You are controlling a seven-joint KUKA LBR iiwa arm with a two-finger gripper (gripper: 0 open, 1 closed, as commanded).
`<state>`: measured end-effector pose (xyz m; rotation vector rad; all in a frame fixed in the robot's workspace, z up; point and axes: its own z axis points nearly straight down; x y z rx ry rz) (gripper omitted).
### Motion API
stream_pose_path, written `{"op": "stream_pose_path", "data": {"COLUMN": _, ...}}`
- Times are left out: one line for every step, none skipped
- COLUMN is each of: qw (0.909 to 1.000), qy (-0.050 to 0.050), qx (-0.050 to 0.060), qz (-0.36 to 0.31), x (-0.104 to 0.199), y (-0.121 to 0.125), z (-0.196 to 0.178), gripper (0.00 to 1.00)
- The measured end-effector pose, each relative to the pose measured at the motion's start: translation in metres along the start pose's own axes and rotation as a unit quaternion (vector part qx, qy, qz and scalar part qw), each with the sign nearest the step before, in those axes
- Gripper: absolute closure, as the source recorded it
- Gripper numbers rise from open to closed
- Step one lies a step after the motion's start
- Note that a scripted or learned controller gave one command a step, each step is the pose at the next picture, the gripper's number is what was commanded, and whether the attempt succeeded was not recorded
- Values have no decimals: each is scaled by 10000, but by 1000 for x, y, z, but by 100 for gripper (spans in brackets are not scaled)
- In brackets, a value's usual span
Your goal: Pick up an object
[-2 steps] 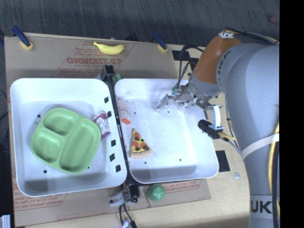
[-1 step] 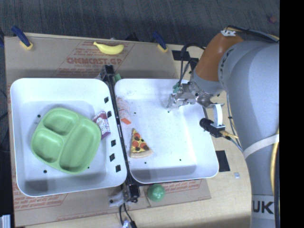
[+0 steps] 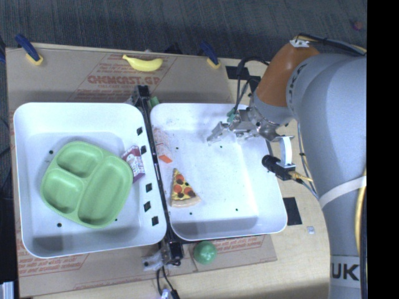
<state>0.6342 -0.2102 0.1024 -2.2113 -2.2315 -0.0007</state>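
The pizza slice lies flat in the right bin, at about 8 o'clock on that bin's floor, its crust end toward 6 o'clock and its point toward 12. It sits just beside the divider where the two bins meet, so there is little room at its 9 o'clock side; toward 3 o'clock the bin floor is bare and open across to the far wall. At 12 o'clock from the slice, near the same divider, lies a small orange scrap, apart from the slice.

The gripper hangs over the right bin's 12 o'clock part, well apart from the slice, its tip pointing toward 9 o'clock. Nothing is seen between its fingers; whether they are spread or pressed together cannot be told from this slant. The grey arm with its orange band comes in from 3 o'clock and covers that bin's upper right corner.

In the left bin a green tray with three wells takes the middle, and a small wrapper lies at its 2 o'clock edge, touching it and close to the divider.

Outside the bins, a banana rests on the cardboard at 12 o'clock, and a green ball sits at 6 o'clock just beyond the right bin's near rim.
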Motion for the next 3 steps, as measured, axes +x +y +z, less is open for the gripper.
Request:
{"op": "stream_pose_path", "data": {"qw": 10000, "qy": -3, "qx": -10, "qz": -12, "x": 0, "y": 1, "z": -11, "gripper": 100}}
{"op": "stream_pose_path", "data": {"qw": 10000, "qy": -2, "qx": -8, "qz": -15, "x": 0, "y": 1, "z": -10, "gripper": 0}}
{"op": "stream_pose_path", "data": {"qw": 10000, "qy": 2, "qx": 26, "qz": 11, "x": 25, "y": -92, "z": 11, "gripper": 0}}
